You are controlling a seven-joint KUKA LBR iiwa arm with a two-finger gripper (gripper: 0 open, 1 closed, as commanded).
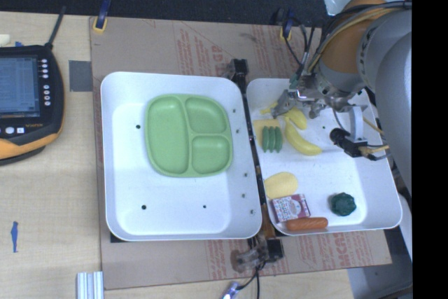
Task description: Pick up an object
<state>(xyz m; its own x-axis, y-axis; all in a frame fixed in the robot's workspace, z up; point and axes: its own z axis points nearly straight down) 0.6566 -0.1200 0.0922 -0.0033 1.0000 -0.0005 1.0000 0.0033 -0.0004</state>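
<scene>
The camera view looks down at a slant on two shallow white bins set side by side on a brown board. The left bin (126, 213) carries a pale green divided plate (188, 134), lying flat a little above the bin's middle. The right bin (378, 210) holds the loose items: a banana (302, 140) lying slantwise near the far end, a second small yellow piece (297, 118) just above it, a green ridged vegetable (271, 138) beside the banana on its left, a pale yellow lump (281, 185) below that, a red and white packet (290, 207) under the lump, an orange-red sausage (306, 224) along the near rim, and a dark green lump (343, 204) toward the near right corner. The grey arm (392, 73) reaches in from the right, and its gripper (294, 100) hangs over the far part of the right bin, just above the yellow pieces; whether it is spread or closed cannot be told here. A handheld control pendant (24, 98) rests on the bench well to the left of the bins.
</scene>
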